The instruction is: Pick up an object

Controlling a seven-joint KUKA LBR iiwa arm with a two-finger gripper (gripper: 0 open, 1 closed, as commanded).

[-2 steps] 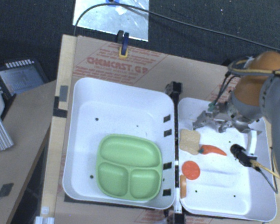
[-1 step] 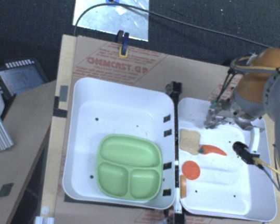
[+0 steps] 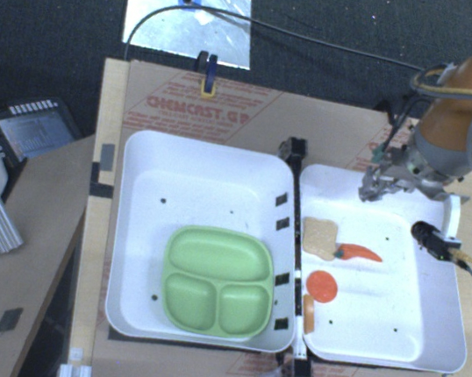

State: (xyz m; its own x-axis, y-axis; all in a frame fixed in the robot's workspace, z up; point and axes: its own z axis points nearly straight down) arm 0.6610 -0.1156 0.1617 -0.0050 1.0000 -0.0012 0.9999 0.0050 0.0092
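In the right bin [image 3: 425, 337] lie a tan slice of bread [image 3: 319, 237] by the left wall, an orange carrot [image 3: 359, 254] just to its right, and a red-orange round disc [image 3: 322, 286] below them. A thin orange stick [image 3: 308, 314] lies along the bin's left wall near the front. My gripper [image 3: 373, 191] hangs over the back of the right bin, above and to the right of the bread, apart from every object. Nothing shows between its tips.
The left bin [image 3: 157, 180] holds a green divided plate [image 3: 217, 280] at its front right. A black divider with clips [image 3: 290, 210] runs between the bins. Cardboard lies under both bins; a grey device [image 3: 36, 132] sits off to the left.
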